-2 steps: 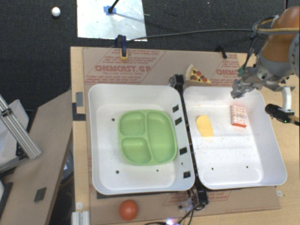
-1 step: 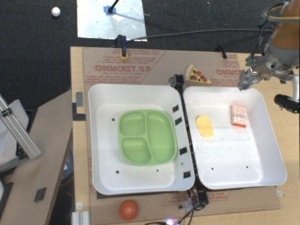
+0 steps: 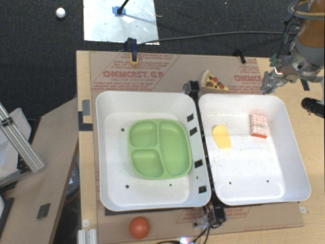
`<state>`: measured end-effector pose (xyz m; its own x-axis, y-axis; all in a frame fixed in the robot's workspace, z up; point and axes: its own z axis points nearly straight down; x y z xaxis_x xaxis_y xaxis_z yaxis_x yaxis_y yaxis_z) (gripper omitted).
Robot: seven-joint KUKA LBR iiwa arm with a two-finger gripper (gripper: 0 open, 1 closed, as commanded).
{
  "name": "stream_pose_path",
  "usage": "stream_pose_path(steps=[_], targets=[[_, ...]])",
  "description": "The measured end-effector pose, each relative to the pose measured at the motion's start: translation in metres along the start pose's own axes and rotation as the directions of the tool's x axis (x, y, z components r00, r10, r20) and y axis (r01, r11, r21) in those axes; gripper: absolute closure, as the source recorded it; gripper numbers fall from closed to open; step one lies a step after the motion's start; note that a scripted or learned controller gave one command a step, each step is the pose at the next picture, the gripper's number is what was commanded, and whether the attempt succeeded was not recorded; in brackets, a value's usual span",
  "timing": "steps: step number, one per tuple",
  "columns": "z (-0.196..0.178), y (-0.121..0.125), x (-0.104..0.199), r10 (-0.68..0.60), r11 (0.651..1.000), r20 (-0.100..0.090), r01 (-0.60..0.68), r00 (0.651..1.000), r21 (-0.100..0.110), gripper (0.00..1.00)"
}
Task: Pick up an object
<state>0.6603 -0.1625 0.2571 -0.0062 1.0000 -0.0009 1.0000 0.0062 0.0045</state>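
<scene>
Yellow block (image 3: 221, 136) and pink-and-white box (image 3: 258, 125): the two loose objects in the right bin (image 3: 284, 187), both in its upper half, apart from each other. Block near the bin's left wall; box toward the upper right.

Surface: tan bench (image 3: 86, 136) under a clear printed sheet (image 3: 152, 70), two white bins side by side, joined along a black clipped seam. Left bin (image 3: 109, 187) holds a green divided tray (image 3: 159, 148), lying flat near the middle. Dark carpeted floor beyond the bench, with a pale square sheet (image 3: 119, 14) and a small white ball (image 3: 61, 12) on it.

Gripper (image 3: 269, 83): above the right bin's top right corner, outside the rim, up and to the right of the box and well apart from the block. Nothing seen in it; whether it is open or closed cannot be told.

Edges: pizza-slice toy (image 3: 215, 81) on the bench just behind the seam. Orange ball (image 3: 138, 227) on the bench in front of the left bin. Lower half of the right bin is bare white floor.
</scene>
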Motion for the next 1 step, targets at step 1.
stream_pose_path(steps=[1], targets=[[-0.0049, -0.0065, 0.0511, -0.003, 1.000, -0.002, 0.003, 1.000, 0.002, 1.00]])
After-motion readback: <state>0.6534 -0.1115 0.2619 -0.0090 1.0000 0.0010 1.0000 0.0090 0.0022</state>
